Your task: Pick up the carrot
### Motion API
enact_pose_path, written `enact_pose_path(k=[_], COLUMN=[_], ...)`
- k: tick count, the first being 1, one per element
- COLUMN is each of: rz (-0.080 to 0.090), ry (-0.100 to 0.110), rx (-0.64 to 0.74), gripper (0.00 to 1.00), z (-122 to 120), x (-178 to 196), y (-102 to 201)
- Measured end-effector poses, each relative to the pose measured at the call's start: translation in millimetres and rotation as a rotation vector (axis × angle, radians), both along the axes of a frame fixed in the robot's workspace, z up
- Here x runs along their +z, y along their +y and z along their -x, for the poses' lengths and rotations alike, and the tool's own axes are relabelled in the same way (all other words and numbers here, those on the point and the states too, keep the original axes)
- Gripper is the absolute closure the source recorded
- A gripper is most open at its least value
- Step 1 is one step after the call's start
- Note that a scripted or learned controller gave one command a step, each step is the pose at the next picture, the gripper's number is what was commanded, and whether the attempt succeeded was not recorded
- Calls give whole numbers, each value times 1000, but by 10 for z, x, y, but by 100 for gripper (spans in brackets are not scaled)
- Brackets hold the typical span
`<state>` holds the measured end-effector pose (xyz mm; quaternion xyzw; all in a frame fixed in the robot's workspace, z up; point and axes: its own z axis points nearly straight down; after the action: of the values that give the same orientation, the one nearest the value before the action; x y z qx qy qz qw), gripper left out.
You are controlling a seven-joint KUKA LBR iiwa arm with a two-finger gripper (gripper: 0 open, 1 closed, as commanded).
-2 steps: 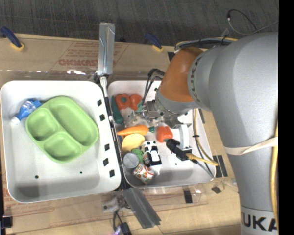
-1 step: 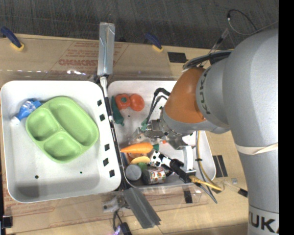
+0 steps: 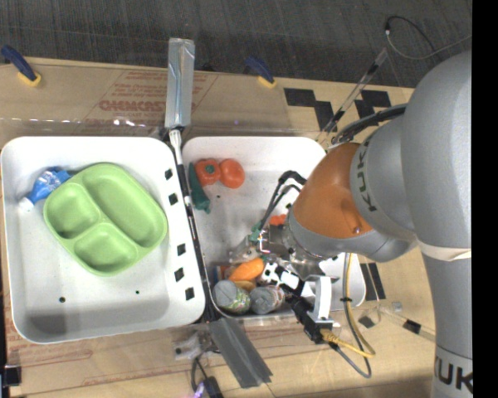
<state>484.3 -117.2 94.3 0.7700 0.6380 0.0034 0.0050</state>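
Two shallow white bins (image 3: 33,322) are seen side by side on a cardboard-covered bench. A green three-compartment plastic plate (image 3: 104,217) lies in the left bin, partly covering a blue crumpled item (image 3: 48,181). An orange tomato-like toy (image 3: 219,173) rests near the right bin's far edge. The orange carrot (image 3: 247,269) lies near that bin's near edge, beside grey rounded objects (image 3: 230,295). The gripper (image 3: 270,247) is largely hidden under the grey and orange wrist; its opening cannot be told.
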Motion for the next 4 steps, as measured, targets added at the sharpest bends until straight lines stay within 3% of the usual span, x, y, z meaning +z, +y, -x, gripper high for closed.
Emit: enact_pose_path(k=[1,2,3,4], rz=[0,1,-4,-4], ry=[8,7,13,15], rx=[171,155,234,54], gripper=[0,0,0,0], z=[63,64,72,-510], x=[-14,-19,-27,69], y=[-421,-412,-174,-372])
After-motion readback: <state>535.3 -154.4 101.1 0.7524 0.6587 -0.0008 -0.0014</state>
